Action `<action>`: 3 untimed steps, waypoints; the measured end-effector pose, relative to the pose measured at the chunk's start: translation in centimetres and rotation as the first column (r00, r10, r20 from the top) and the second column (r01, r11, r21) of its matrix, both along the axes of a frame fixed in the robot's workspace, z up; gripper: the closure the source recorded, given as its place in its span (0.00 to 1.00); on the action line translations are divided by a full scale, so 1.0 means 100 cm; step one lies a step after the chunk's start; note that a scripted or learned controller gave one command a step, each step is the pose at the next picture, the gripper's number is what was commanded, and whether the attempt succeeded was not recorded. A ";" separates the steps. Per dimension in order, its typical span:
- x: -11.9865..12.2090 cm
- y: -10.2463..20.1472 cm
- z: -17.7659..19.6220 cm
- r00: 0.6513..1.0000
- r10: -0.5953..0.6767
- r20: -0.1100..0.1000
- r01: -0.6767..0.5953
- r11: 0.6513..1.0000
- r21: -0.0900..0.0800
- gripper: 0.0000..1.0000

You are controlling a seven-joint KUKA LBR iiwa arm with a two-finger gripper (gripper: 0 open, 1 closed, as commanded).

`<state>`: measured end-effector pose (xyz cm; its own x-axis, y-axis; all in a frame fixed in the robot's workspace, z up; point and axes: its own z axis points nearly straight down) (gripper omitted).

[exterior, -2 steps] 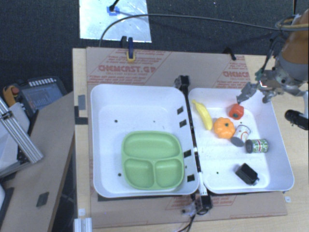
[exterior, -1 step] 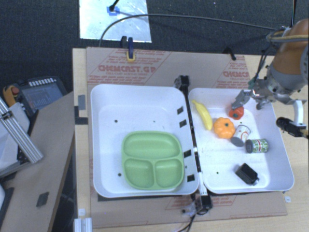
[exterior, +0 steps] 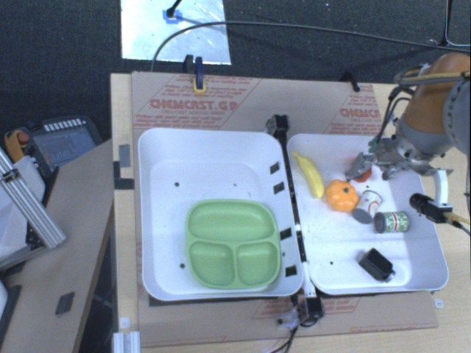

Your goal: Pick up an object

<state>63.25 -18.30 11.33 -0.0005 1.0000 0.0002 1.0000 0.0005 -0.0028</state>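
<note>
Far left, off the bench: a grey teach pendant (exterior: pixel 65 147) with a dark screen lies on a side table, and an aluminium rail (exterior: pixel 28 201) lies at a slant just below it. Above the bench, a shiny metal sheet (exterior: pixel 174 18) rests on dark carpet, with a black cable running across it. Bench top is covered with printed cardboard (exterior: pixel 221 98); a yellow-and-blue clamp (exterior: pixel 197 76) sits at its far edge. Left bin (exterior: pixel 158 153): holds a green divided plate (exterior: pixel 232 243), three compartments, lying flat toward the near side. A dark strip with black clips runs where the two bins meet. Right bin (exterior: pixel 423 271): a yellow banana (exterior: pixel 309 173) lies near the bin's left wall, far half. Just right and nearer, an orange pumpkin-like fruit (exterior: pixel 341 195). Touching or just beside it to the right, a small white-and-red item (exterior: pixel 369 198), and a grey disc-like piece (exterior: pixel 362 215) just below that. Further right, a small green-labelled can (exterior: pixel 392 221) lies on its side. Near the front, a black block (exterior: pixel 377 264) lies apart from the rest. The gripper (exterior: pixel 361 169) hangs low over the bin's far half, above and right of the orange fruit, close to it; fingers too blurred against the hardware, so cannot tell whether spread or closed. The arm (exterior: pixel 434 109), grey with an orange band, enters from the right.
</note>
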 end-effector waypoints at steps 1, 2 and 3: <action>0.000 0.000 -0.030 1.000 0.001 0.002 -0.001 1.000 0.000 0.00; 0.001 0.000 -0.018 1.000 0.001 0.001 -0.001 1.000 -0.001 1.00; 0.008 -0.005 0.029 1.000 0.003 0.010 -0.003 1.000 -0.003 1.00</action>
